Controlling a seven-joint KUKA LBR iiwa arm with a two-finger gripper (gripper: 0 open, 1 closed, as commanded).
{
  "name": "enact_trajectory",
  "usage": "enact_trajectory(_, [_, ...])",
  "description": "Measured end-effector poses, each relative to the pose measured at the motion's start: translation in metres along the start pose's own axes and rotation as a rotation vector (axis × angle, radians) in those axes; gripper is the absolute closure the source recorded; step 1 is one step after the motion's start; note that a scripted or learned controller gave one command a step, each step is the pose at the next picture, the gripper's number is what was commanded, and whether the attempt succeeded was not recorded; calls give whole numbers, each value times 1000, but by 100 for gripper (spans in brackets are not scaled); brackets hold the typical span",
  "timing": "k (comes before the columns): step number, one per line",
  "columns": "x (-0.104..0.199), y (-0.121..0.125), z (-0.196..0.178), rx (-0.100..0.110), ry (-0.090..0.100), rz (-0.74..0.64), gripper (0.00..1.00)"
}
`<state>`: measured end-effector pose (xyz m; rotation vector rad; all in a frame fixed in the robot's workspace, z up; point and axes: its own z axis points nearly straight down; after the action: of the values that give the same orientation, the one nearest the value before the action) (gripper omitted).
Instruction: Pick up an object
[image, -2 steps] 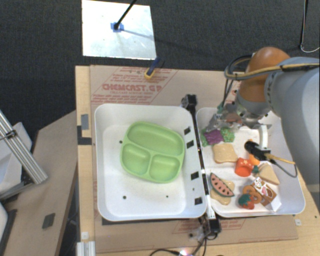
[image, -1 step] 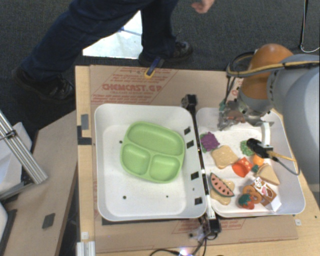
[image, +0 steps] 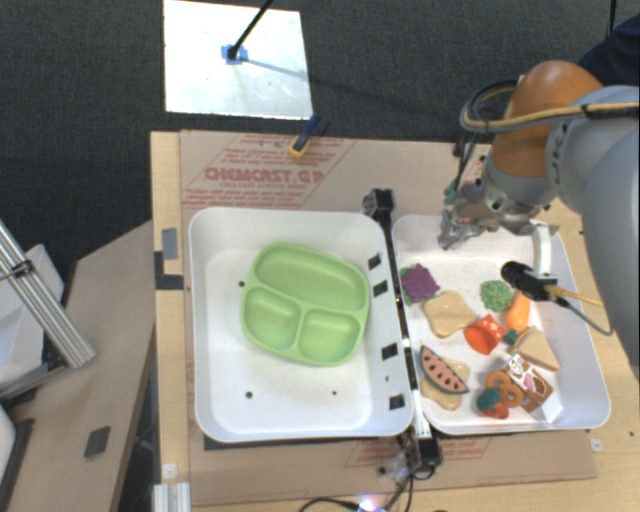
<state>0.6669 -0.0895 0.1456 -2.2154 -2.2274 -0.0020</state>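
My gripper (image: 452, 236) hangs over the far left corner of the right bin (image: 590, 400), above bare white floor, with nothing seen between its fingers. Toy foods lie in that bin: purple grapes (image: 420, 283), a tan bread slice (image: 447, 314), a green broccoli (image: 496, 294), an orange carrot (image: 517, 311), a red pepper piece (image: 483, 334), a watermelon slice (image: 443, 371), a sandwich wedge (image: 538, 349) and a pretzel-like piece (image: 500, 392). The grapes are the nearest item, a little below and left of the gripper.
The left bin (image: 215, 400) holds a green divided plate (image: 305, 303). A black-clipped divider (image: 392, 300) separates the two bins. The arm's grey body and orange band (image: 545, 100) reach in from the upper right. A metal sheet (image: 237, 60) lies beyond the bench.
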Motion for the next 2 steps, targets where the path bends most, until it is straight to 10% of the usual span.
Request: enact_trajectory(2, [9, 3, -77, 2, 0, -2, 100])
